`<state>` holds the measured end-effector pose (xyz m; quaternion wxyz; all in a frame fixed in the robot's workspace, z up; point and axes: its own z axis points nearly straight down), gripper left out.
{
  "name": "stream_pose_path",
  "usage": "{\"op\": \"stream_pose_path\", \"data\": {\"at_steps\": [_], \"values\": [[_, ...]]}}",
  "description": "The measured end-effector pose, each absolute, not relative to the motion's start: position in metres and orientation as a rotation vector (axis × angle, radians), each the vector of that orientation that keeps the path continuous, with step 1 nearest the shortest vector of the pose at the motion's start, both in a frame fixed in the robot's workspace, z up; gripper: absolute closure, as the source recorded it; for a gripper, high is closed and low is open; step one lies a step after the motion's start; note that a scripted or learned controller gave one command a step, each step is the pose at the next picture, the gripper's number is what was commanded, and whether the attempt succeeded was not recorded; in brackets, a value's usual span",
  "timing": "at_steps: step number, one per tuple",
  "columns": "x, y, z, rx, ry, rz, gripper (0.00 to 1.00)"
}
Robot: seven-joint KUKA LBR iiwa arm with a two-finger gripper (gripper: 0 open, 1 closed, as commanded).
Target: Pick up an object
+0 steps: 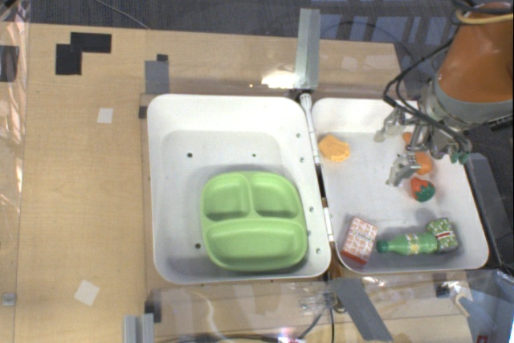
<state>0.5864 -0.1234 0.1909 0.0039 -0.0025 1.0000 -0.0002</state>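
My gripper (409,161) hangs low in the right bin (365,187), fingers spread w/ nothing between them. Landmark: the strawberry (422,189), just below-right of the fingertips. An orange piece (421,162) sits right above it, a yellow-orange chunk (334,148) well left. Green bottle (411,244) & small box (359,239) lie below it. Green divided plate (253,219) far left, in the left bin (173,173).

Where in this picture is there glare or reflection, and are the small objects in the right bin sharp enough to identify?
Camera view: a bright glare spot sits on the bench just behind the bins, near the metal post; the green plate casts a soft shadow in the left bin; the green bottle is clear, but the small orange and red pieces under the gripper are too blurred to name.
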Motion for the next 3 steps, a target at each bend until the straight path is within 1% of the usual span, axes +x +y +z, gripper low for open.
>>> {"op": "stream_pose_path", "data": {"at_steps": [1,2,3], "values": [[0.558,-0.180,0.090,-0.071,3.125,-0.006,0.00],[0.563,-0.178,0.105,-0.082,3.109,-0.011,1.00],[0.582,-0.078,0.092,0.205,3.119,0.006,1.00]]}}
